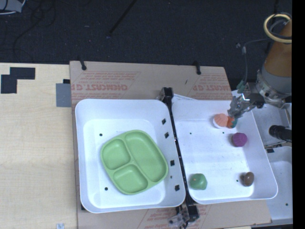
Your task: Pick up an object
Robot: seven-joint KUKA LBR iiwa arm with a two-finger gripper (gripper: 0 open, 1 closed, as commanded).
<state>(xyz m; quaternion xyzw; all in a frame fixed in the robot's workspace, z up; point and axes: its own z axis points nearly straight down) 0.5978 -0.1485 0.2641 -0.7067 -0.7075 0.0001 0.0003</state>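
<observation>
I judge I am at the reaching step: my gripper (235,112) hangs low over the far right corner of the right bin (212,198), its tip at or just above a small pink-and-orange object (221,120). How wide the gripper stands I cannot tell, nor whether it touches that piece. Next I would need a clean close and a straight lift, clear of the purple ball (239,139) nearby.

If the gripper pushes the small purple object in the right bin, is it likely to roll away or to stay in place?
The purple object looks round like a small ball, so it would probably roll when pushed. It lies on the smooth floor of the right bin with nothing touching it, so little would stop it. Its small size suggests it is light.
</observation>
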